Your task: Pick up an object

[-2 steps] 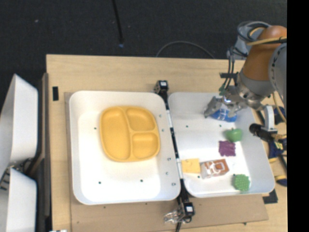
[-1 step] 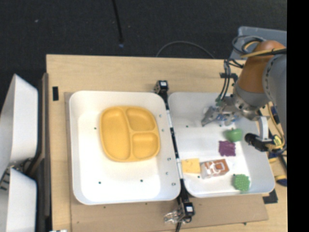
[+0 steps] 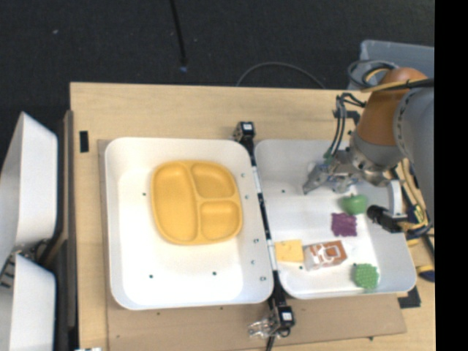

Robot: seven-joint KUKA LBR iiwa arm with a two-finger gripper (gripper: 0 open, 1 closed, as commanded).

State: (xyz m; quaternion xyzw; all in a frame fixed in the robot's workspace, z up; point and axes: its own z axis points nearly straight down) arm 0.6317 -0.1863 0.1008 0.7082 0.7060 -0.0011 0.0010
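- My gripper (image 3: 330,175) hangs low over the far part of the right bin (image 3: 292,210); I cannot tell from this view whether it has hold of anything.
- My arm (image 3: 387,123) reaches in behind it, the orange band sitting just above the wrist.
- Taking the right bin as my landmark: a small green object (image 3: 355,204) lies inside it, just beside my gripper on the side towards my arm, partly tucked under the wrist.
- A purple object (image 3: 344,224) sits a little nearer the bin's near edge than the green one, close to it but apart.
- Nearer still to that near edge, a yellow block (image 3: 289,251) and a brown-and-white packet (image 3: 325,254) lie side by side, touching or nearly so.
- A knobbly green ball (image 3: 365,276) rests in the bin's near corner on my arm's side.
- The left bin (image 3: 131,269) stands against the right bin's other side, their rims meeting.
- A yellow compartment tray (image 3: 196,201) lies flat in the left bin's middle.
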